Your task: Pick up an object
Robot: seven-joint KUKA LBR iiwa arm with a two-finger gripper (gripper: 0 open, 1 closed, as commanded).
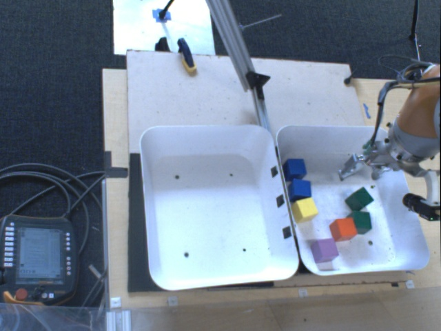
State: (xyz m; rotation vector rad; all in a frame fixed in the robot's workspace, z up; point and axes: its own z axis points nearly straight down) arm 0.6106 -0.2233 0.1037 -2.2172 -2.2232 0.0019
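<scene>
You are looking down at a slant on two shallow white bins set side by side on the bench [207,88]. The left bin [207,205] occupies the centre of the view; the right bin [406,243] lies at 3 o'clock from it, their rims touching along a shared edge.

The arm [420,116] enters from 3 o'clock, its orange band above the grey wrist. The gripper [353,167] hangs over the upper middle of the right bin, pointing toward 9 o'clock. Its fingers appear slightly apart, with nothing between them.

The candidate objects all lie in the right bin. Along its left wall you see three cubes in a row: a blue cube [294,168] at the 12 o'clock end, a second blue cube [300,189] just beside it, and a yellow cube [304,209] at the 6 o'clock end. A purple cube [324,251] sits near the bin's 6 o'clock rim. At 1 o'clock from it, an orange cube [342,229] touches a dark green cube [362,221]; another dark green cube [359,198] lies just at 12 o'clock of that one, at 5 o'clock from the gripper.

A handheld control pendant [38,257] with cables rests on the floor at 8 o'clock.
</scene>
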